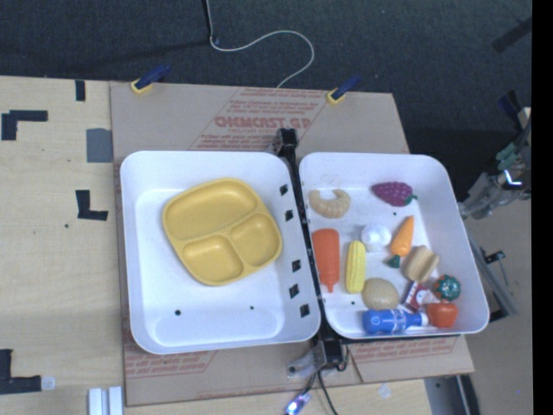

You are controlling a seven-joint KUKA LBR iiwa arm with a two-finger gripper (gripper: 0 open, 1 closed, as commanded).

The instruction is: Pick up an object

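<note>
Tray (222, 230) in left bin (138, 258); toy food (380, 258) in right bin (454, 199).

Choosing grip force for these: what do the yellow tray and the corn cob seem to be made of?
The yellow tray looks like moulded plastic with a matte to satin finish: one even colour, rounded compartment walls. The corn cob looks like toy plastic: flat bright yellow and a simplified shape; whether it is hard or soft I cannot tell.
</note>
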